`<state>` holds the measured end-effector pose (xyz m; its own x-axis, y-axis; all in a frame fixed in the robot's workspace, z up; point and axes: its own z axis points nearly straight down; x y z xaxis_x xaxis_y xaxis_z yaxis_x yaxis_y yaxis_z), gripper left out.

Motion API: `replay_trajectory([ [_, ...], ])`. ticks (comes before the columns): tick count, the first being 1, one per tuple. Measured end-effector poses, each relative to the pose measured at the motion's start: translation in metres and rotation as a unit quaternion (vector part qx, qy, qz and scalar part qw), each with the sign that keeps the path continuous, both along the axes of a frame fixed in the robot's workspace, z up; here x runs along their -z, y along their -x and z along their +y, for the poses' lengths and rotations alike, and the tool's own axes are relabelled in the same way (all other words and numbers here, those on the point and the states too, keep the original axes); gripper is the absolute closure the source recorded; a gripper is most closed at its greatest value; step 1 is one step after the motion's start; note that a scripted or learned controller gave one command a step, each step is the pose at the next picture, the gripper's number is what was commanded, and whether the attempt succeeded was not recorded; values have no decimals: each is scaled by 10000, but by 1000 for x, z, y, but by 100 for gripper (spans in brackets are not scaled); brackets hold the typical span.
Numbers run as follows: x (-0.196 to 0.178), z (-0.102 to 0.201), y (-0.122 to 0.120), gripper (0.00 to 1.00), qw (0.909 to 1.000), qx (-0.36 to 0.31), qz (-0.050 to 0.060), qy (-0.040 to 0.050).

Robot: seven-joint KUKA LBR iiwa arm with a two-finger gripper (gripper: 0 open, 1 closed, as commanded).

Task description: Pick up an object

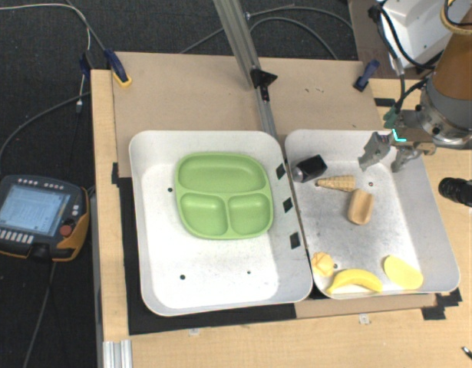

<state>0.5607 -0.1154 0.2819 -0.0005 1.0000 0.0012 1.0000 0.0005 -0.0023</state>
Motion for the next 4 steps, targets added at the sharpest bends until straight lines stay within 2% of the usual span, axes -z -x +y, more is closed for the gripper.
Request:
replay_trajectory([
  [1,-1,0,0,0,10000,-2,-8,1],
  [2,62,1,5,0,10000,4,28,-5],
  [3,122,10,4,0,10000,1,31,-10],
  [4,171,6,14,0,10000,7,24,-6],
])
